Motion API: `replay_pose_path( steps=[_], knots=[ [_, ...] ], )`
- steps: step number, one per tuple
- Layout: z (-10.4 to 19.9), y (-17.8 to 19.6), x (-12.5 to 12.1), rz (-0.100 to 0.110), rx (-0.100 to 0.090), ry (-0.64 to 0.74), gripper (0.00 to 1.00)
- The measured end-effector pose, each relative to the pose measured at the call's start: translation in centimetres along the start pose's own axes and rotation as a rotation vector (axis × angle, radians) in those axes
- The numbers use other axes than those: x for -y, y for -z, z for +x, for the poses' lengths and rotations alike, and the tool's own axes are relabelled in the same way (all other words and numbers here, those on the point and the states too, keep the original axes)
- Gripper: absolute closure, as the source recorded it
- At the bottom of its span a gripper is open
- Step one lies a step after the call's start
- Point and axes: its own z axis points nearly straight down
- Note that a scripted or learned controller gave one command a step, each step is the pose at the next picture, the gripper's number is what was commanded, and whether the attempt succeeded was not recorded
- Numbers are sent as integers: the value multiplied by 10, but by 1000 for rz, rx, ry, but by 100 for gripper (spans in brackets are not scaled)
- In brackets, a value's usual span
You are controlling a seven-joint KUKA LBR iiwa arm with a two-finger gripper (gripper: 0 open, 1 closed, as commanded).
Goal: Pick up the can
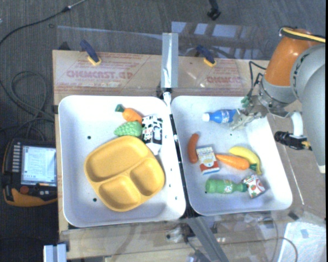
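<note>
The can (207,160), short with a red and white label, lies in the right bin (277,198), left of its middle. My gripper (245,115) hangs over the back right of that bin, at the right end of a blue and white bottle (220,115). It is well behind and to the right of the can and apart from it. The grey arm with its orange band (287,59) reaches in from the right edge.
Around the can lie a red sausage (193,147), a carrot (233,161), a banana (247,156), a green bottle (225,186) and a small red carton (255,185). The left bin (74,146) holds a yellow divided plate (124,172), a carrot, green toy food and a black-and-white carton (152,130).
</note>
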Motion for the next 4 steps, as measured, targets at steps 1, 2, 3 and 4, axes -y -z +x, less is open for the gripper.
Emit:
replay_pose_path(
  steps=[1, 2, 3, 4],
  knots=[
    [3, 1, -3, -6, -1, 4, 0],
    [17, -9, -3, -12, 13, -62, 0],
    [8, -7, -5, -14, -4, -50, 0],
    [6, -7, -6, -12, -8, -50, 0]
  ],
)
